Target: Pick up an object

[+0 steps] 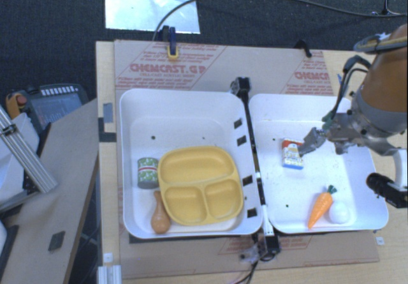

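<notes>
Gripper [313, 141] hovered just beside small red-and-white carton [292, 154] in right white bin [363, 222]; finger state unclear. Best centred over carton before closing.

High fixed camera, slanted down, both bins [191, 101]

The arm [386, 94] is cut off by the frame's right edge. Beside the yellow tray [201, 184], the small can's [147, 172] label is unreadable, and the tray overlaps the wooden piece [159, 214].

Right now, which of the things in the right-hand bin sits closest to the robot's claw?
The small red-and-white box; it lies just beside the gripper, while the carrot and white egg sit farther off.
</notes>
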You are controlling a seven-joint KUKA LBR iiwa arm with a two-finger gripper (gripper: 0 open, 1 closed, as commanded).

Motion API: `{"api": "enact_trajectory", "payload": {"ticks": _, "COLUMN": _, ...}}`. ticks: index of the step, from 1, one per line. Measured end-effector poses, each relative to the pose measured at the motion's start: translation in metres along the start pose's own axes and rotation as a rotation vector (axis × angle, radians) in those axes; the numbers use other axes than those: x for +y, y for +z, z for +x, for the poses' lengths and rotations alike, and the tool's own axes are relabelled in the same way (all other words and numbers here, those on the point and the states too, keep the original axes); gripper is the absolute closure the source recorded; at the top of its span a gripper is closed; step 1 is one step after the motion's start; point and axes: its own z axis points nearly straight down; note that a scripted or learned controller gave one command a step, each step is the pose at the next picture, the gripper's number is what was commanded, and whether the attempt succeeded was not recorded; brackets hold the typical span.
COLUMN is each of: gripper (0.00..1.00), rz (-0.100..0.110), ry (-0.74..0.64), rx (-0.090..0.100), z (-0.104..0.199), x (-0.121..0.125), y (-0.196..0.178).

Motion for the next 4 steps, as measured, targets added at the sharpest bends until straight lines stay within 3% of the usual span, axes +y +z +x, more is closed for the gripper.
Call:
{"api": "enact_trajectory", "payload": {"ticks": 1, "gripper": 0.00, "rz": -0.010, "ry": -0.002, "rx": -0.001, "z": 0.000, "x": 0.002, "y": -0.005}}
{"api": "enact_trajectory", "payload": {"ticks": 4, "gripper": 0.00, "rz": -0.006, "ry": 0.000, "rx": 0.000, "z": -0.013, "x": 0.017, "y": 0.137}}
